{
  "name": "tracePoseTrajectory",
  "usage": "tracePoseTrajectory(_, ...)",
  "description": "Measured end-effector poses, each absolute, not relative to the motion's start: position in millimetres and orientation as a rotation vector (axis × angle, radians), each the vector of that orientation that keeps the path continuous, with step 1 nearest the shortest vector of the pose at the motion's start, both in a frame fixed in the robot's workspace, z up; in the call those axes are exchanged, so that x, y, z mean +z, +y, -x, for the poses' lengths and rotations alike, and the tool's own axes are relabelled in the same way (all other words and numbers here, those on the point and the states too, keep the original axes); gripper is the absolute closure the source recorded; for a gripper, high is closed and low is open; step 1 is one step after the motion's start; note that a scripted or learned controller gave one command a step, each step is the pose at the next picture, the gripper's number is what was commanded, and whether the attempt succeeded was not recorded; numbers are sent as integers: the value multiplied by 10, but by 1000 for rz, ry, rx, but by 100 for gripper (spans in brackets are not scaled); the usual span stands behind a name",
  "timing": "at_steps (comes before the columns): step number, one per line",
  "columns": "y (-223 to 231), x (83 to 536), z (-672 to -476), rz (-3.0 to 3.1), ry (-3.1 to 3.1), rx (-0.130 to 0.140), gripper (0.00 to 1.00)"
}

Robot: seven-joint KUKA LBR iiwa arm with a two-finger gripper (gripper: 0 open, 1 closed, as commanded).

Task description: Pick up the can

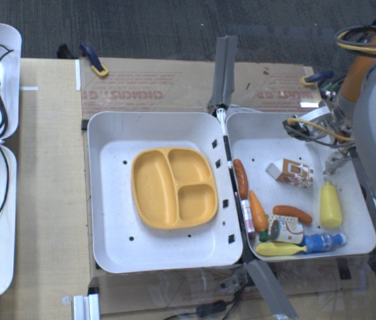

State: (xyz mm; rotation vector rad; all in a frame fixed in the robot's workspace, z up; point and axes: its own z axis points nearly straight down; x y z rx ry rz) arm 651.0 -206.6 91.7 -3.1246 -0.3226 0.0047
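Can (285, 230): one, beside two sausages (241, 177), one carrot (258, 210).

The bench (55, 179) spans the frame's middle, topped with brown cardboard (161, 85). Two white bins sit on it: left bin (108, 245) centre, right bin (368, 242) right.

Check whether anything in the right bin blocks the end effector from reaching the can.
The can lies on its side at the bin's near edge, hemmed in by a sausage behind, carrot left, banana in front. Its top looks uncovered.
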Motion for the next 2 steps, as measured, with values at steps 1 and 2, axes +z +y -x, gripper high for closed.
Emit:
tracePoseTrajectory(1,-1388,919,-6524,3123,-322,4,0)
tracePoseTrajectory(2,-1191,911,-5845,3117,-381,6,0)
